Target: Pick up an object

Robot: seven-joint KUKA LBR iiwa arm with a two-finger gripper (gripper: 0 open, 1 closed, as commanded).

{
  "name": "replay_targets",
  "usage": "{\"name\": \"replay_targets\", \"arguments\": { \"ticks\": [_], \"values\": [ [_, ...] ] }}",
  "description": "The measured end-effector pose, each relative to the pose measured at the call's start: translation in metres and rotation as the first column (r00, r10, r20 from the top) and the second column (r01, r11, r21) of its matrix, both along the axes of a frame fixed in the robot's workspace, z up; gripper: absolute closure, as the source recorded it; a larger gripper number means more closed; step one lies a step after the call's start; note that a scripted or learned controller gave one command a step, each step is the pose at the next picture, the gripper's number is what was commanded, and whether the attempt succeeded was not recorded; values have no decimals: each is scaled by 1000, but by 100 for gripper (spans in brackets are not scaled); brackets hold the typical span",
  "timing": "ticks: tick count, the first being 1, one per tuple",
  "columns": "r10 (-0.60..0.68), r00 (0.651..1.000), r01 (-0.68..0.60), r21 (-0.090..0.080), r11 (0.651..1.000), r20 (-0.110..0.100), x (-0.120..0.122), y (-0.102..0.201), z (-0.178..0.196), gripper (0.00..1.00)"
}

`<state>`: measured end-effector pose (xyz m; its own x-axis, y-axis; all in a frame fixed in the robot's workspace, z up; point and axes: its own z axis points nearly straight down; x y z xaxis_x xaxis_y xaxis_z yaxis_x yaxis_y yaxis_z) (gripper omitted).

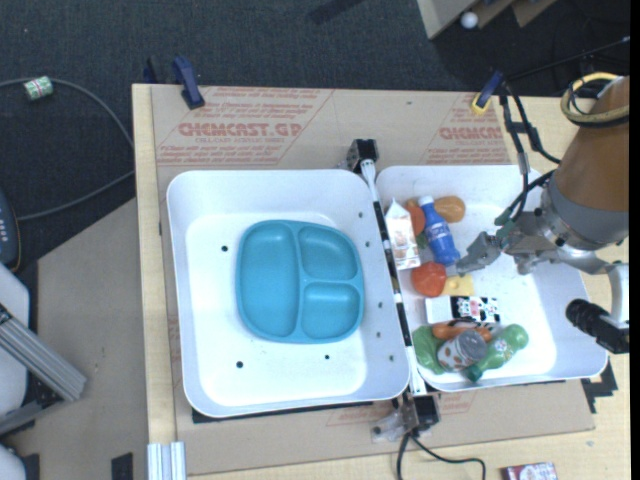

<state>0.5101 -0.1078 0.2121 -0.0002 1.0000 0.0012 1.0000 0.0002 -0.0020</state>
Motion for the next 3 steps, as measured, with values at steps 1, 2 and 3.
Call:
{"name": "replay_targets", "arguments": {
  "ticks": [1,2,3],
  "values": [
    [0,1000,0,-1,1000,3,68,11,-64,0],
    [-3,1000,3,-6,1000,8,66,9,-90,0],
    [-4,1000,5,-8,1000,11,68,8,-107,0]
  ]
}}
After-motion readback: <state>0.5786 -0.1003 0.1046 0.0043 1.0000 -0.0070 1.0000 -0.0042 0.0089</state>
